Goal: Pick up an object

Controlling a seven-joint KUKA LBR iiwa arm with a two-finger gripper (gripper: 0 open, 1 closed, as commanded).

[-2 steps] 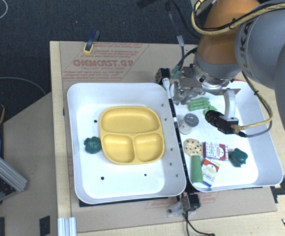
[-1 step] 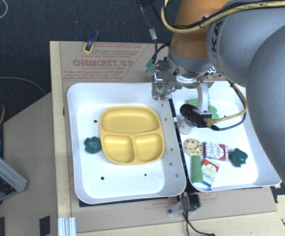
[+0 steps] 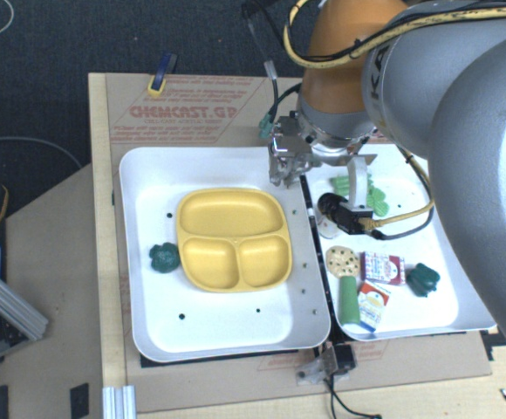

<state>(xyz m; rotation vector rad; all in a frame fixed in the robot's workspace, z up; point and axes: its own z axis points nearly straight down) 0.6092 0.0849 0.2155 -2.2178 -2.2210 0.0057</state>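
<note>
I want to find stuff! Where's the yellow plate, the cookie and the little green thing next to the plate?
yellow plate [image 3: 232, 212]: camera view, its top compartment.
cookie [image 3: 341, 259]: camera view, its middle.
green thing [image 3: 164, 257]: camera view, its middle.

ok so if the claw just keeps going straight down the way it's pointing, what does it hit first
Probably the raised rims where the two white bins meet. The claw hangs over that divide, near the left bin's back right corner, beside the yellow tray. Depth is hard to judge from this slanted view, so it might land on the left bin's floor instead.
</note>
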